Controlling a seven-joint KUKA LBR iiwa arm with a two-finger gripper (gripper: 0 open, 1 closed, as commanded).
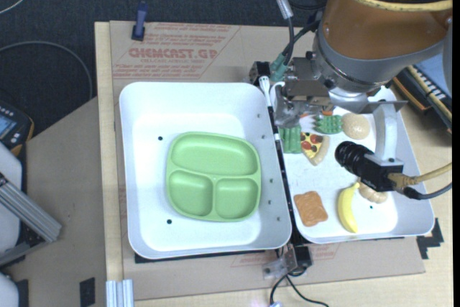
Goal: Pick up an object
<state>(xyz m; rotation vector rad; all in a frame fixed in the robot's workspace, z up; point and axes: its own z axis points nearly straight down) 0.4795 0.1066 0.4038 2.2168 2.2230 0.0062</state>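
My gripper (290, 113) hangs over the left side of the right bin (384, 221), close to the wall between the bins. Directly below it lies a small green toy (290, 140), touching or nearly touching the gripper's lower end. A pizza slice (313, 146) lies just right of that toy. A second green piece (331, 124) and a pale round item (356, 127) sit behind it. Toward the front of the bin lie a brown toast slice (311, 208) and a yellow banana (347, 211). The arm hides the back of this bin.
The left bin (136, 154) holds a green divided plate (213, 176). A beige lump (372, 192) sits near the banana, partly hidden by robot hardware. The bench board (172, 47) extends behind both bins, with a blue clip (139, 22) at its far edge.
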